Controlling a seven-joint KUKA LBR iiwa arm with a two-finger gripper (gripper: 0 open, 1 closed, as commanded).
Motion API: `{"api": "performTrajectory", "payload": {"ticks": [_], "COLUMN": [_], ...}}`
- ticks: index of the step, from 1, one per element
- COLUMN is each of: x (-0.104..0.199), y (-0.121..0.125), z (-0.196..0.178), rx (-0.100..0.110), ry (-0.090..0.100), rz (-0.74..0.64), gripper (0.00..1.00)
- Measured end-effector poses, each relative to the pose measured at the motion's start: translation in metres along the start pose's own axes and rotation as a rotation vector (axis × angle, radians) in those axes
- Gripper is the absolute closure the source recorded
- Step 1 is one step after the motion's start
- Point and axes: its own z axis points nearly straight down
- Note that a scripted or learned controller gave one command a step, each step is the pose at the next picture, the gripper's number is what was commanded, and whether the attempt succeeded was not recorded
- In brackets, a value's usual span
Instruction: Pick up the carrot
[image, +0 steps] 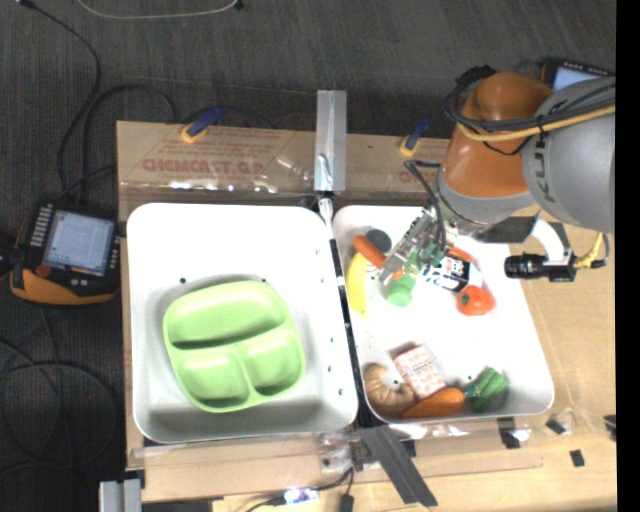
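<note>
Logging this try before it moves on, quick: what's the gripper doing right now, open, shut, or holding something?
Gripper: over the right bin, right above a green item; its grip state cannot be told, and the carrot lies untouched near the bin's front edge.

Faint red lettering (too blurred to read) runs across the cardboard sheet (225, 165) behind the bins.

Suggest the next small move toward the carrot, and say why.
Probably carry the pincer toward the right bin's near edge: the carrot lies there beside a green piece, while the pincer hangs over a green bottle at the far end.
</note>
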Motion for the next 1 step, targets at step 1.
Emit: {"api": "performTrajectory", "payload": {"ticks": [1], "x": [0.0001], "y": [0.0], "z": [0.0001], "rx": [0.0], "ry": [0.0], "rz": [0.0], "gripper": [0.0]}}
